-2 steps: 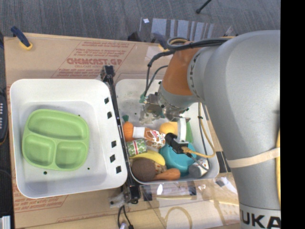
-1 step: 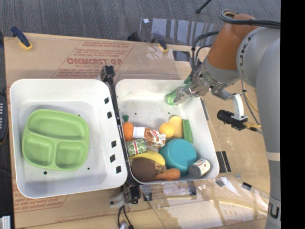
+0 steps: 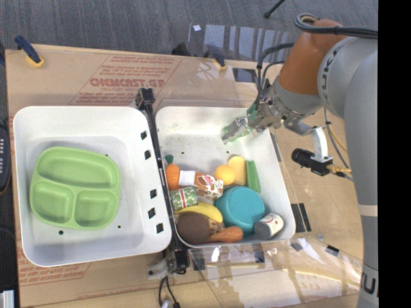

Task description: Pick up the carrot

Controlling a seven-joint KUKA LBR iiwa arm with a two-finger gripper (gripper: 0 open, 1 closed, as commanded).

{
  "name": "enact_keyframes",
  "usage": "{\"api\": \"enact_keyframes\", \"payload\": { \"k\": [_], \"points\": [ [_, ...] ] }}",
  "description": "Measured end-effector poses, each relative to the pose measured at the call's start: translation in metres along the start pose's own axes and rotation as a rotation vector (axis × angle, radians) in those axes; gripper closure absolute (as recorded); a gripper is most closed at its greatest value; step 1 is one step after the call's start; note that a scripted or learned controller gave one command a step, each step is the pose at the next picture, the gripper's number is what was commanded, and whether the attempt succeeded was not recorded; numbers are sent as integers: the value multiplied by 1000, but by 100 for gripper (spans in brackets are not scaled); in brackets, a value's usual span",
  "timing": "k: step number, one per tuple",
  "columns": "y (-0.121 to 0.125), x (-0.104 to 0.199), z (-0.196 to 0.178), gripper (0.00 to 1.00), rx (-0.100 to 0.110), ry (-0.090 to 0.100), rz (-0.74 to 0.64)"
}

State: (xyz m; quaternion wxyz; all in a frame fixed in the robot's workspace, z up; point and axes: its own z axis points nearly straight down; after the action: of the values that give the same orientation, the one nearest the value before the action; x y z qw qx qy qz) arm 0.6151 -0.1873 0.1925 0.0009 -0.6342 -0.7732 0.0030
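Observation:
The carrot point(image 3: 172, 176) is a short orange piece with a green top. It lies at the left wall of the right bin point(image 3: 192, 124), next to a small snack packet point(image 3: 208, 185). My gripper point(image 3: 235, 129) hangs over the bare upper part of that bin, up and to the right of the carrot and well apart from it. It is open, with nothing between its fingers.
The toy food is crowded into the lower half of the right bin: a teal bowl point(image 3: 241, 208), yellow lemon point(image 3: 225, 174), banana point(image 3: 205, 211), brown potato point(image 3: 194, 226), orange sausage-like piece point(image 3: 225, 235) and a small can point(image 3: 270, 224). The left bin holds a green divided plate point(image 3: 76, 187).

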Motion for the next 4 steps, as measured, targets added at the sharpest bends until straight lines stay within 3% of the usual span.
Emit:
{"api": "enact_keyframes", "payload": {
  "k": [1, 2, 3, 4],
  "points": [
    [-22, -2, 100, 0, 1, 3, 41],
    [-22, -2, 89, 100, 4, 2, 34],
    [1, 65, 23, 100, -1, 4, 351],
    [-44, 2, 86, 100, -7, -3, -89]
  ]
}}
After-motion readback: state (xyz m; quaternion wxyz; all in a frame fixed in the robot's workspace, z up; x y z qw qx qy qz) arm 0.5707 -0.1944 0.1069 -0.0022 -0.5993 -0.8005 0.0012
